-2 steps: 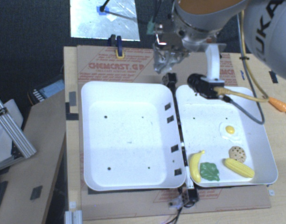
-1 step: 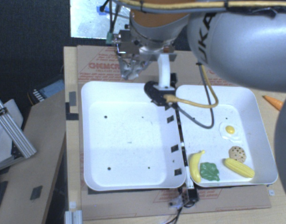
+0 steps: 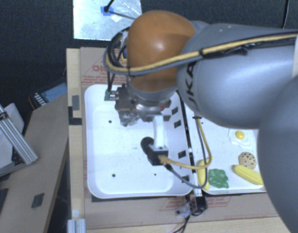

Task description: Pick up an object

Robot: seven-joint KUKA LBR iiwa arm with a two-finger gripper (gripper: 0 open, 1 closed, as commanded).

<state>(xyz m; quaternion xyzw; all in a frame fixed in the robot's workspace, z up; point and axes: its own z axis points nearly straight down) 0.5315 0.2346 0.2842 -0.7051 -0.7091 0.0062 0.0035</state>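
The left bin has bare floor from 6 to 9 o'clock, while the arm overhangs its 12-to-3 side. In the right bin, toward 6 o'clock, obstacles cluster: corn, cookie, egg, green piece.

Grey arm, orange band, yellow cable along it.

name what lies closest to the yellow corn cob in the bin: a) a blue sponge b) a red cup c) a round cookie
c, a round cookie lies just above the corn cob in the camera view, both in the white bin on that view's right.
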